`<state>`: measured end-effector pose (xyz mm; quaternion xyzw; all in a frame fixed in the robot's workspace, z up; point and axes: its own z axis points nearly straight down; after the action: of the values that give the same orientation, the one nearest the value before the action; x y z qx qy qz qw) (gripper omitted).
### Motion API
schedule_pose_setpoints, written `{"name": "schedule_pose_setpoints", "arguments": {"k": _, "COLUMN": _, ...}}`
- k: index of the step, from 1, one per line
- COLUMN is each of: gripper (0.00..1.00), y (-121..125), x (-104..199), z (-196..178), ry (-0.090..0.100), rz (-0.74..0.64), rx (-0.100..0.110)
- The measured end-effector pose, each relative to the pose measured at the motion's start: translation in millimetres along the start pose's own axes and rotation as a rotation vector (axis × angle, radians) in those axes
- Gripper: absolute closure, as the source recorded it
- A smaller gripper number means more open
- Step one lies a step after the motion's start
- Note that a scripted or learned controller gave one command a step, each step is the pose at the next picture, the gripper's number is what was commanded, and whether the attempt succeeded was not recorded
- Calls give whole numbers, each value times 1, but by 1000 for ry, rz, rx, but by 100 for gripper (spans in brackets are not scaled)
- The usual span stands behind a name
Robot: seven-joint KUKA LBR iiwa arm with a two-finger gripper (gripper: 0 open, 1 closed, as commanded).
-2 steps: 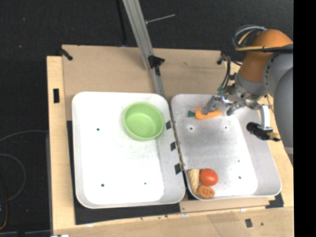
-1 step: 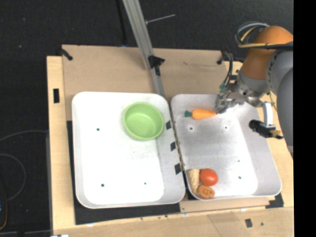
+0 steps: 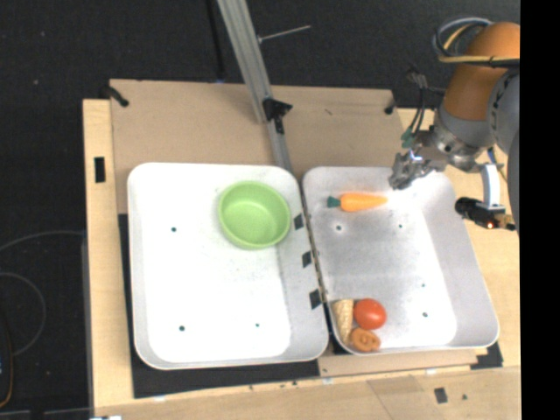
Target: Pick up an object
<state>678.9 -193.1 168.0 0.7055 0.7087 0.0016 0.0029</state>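
Note:
An orange toy carrot (image 3: 361,202) with a green top lies near the back of the right bin (image 3: 437,261). My gripper (image 3: 403,176) hangs over that bin's back edge, just right of and above the carrot's tip, with nothing visibly in it. A red tomato (image 3: 371,313) sits in the right bin's front left corner beside a tan wedge (image 3: 343,312) and a brown pastry-like piece (image 3: 364,340). A green bowl (image 3: 254,214) stands upright in the left bin (image 3: 201,304), toward its back right.
A grey slanted pole (image 3: 249,59) rises from behind the seam between the bins. Black clips (image 3: 309,256) run along that seam. The brown board (image 3: 192,121) lies behind both bins.

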Motion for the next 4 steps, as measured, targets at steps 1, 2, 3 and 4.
{"name": "schedule_pose_setpoints", "arguments": {"k": 1, "gripper": 100, "y": -4, "x": 0, "z": -43, "ry": 0, "rz": 0, "rx": 4}}
{"name": "schedule_pose_setpoints", "arguments": {"k": 2, "gripper": 100, "y": -2, "x": -2, "z": -98, "ry": -1, "rz": -2, "rx": -1}}
{"name": "schedule_pose_setpoints", "arguments": {"k": 3, "gripper": 100, "y": -19, "x": 54, "z": -104, "ry": 2, "rz": -2, "rx": 5}}
{"name": "schedule_pose_setpoints", "arguments": {"k": 4, "gripper": 100, "y": -26, "x": 111, "z": -103, "ry": 3, "rz": -2, "rx": 6}}
